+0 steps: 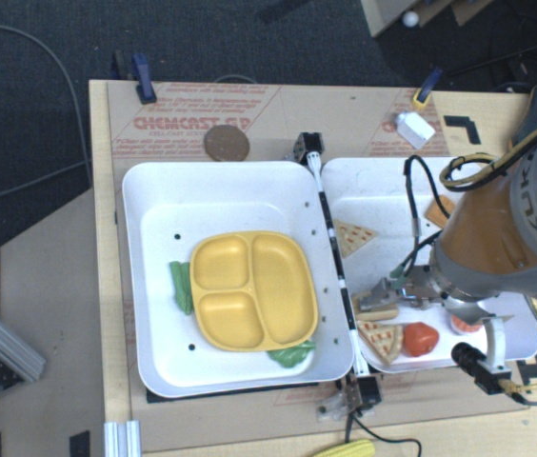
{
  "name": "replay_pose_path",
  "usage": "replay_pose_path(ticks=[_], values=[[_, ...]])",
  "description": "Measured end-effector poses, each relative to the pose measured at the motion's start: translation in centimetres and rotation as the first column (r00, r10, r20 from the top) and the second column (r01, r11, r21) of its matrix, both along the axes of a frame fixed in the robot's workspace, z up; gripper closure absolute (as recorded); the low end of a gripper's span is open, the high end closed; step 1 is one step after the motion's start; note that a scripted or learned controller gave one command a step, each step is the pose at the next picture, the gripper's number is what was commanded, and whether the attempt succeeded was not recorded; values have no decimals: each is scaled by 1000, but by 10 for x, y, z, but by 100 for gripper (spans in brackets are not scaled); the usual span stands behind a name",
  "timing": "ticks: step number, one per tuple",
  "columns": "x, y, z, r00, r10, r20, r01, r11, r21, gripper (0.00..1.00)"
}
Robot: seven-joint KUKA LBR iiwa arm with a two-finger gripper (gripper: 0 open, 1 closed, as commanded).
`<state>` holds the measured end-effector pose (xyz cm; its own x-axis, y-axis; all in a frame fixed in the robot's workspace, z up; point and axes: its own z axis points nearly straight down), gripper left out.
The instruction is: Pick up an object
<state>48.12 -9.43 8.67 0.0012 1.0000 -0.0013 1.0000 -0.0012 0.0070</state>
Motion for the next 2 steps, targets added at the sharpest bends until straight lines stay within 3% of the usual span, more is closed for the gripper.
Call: replay_pose_path(ticks=[1,2], values=[[1,1,10,1000,1,2,-1,1000,0,100],[60,-32,43,1000,1,-6,-1,1000,0,100]])
